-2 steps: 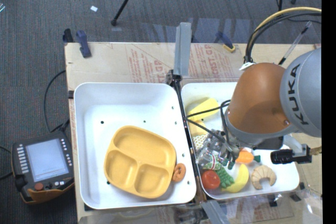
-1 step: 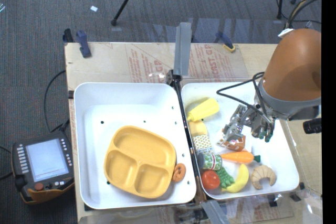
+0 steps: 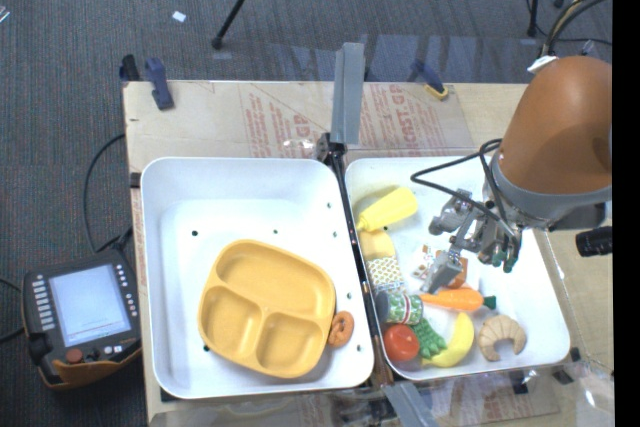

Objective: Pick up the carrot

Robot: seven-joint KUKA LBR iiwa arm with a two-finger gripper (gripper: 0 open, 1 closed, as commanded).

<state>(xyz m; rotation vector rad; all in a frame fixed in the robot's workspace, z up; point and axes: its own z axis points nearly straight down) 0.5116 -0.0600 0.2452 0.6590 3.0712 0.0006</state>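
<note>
You see two white bins side by side on the tabletop. The carrot [image 3: 452, 299] lies flat in the right bin [image 3: 553, 300], toward its near edge, tip pointing left and green stub right, with a croissant [image 3: 501, 337] and banana [image 3: 456, 340] just beside it. The gripper [image 3: 449, 267] hovers just above the carrot, its fingers slightly parted and holding nothing. Judge the carrot a light, stiff, smooth plastic toy, likely slippery; pinch it across the thick middle.

Orange-domed arm [image 3: 560, 130] over grey collar, black cables (looping), metallic end effector [image 3: 462, 260].
</note>
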